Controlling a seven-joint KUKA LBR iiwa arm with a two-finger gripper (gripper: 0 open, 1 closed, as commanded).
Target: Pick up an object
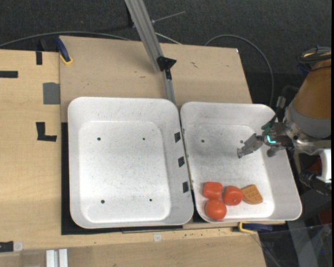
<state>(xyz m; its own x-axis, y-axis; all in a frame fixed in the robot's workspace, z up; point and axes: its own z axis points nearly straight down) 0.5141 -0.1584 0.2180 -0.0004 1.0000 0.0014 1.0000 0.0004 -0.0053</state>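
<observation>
Two white bins sit side by side on the bench. Going rightward, the left bin [125, 160] comes first, then the right bin [222, 121]. Near its front edge lie three red tomatoes [222, 198] bunched together, with an orange cracker [252, 194] just beside them on the right. Farther back and to the right, the gripper [250, 147] hangs over the bin's right side, well apart from them, with nothing between its fingers; whether they are spread or closed, I cannot tell.
</observation>
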